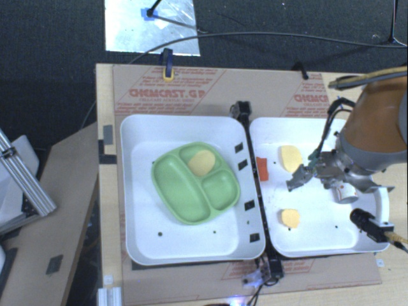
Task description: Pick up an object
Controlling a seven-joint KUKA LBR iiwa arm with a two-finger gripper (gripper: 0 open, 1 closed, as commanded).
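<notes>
From the overhead camera, my arm comes in from the right edge of the frame, its orange band filling the upper right above the grey wrist, and my gripper hangs over the right bin, in the middle of that bin's span. The fingers point toward the left of the frame, and from this slant I cannot tell whether they are spread or closed; nothing shows between them. Just to the upper left of my fingertips lies a pale yellow piece, near the bin's upper left part, close to the tips, though I cannot say whether they touch it. A second, smaller yellow piece sits lower in the same bin, below my gripper and apart from it. A small orange-red block rests at the bin's left wall, beside the divider between the two bins. In the left bin, at the centre of the frame, a green divided plate lies tilted on the diagonal, and a yellow rounded object sits in its upper compartment. Both bins rest on a brown cardboard sheet with red printing, held at its top edge by a blue and yellow clamp. In the upper left of the frame a shiny foil square lies on the dark floor.
</notes>
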